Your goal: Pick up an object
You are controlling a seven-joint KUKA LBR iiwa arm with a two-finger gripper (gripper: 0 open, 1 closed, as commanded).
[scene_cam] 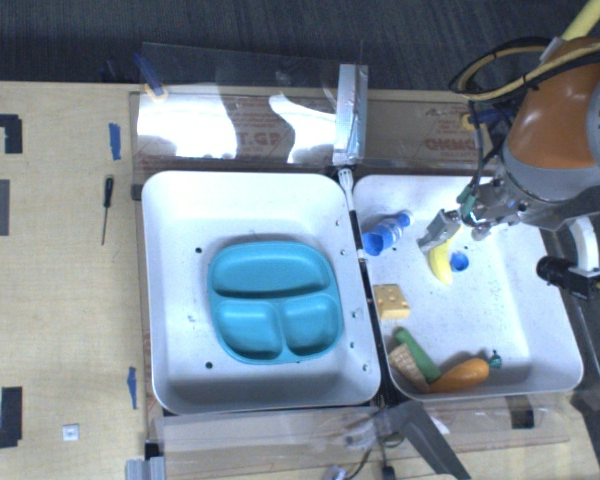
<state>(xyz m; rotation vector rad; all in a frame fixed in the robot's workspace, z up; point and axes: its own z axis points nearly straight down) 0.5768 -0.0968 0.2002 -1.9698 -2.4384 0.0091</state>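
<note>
My gripper (456,232) hangs over the upper middle of the right bin (540,313), reaching in from the right. It stands open with nothing between its fingers. Just below it lies a yellow banana-like object (440,264), and a small blue piece (461,262) rests beside that. A blue cup (384,235) lies on its side at the bin's upper left. A tan cheese-like block (390,301) sits by the left wall. Along the front lie a green and tan object (411,356) and an orange carrot (462,373).
The left bin (170,218) holds a blue divided plate (275,299). A metal divider (349,118) rises behind the gap between the bins. The arm's orange band (555,128) and cables (500,68) fill the upper right.
</note>
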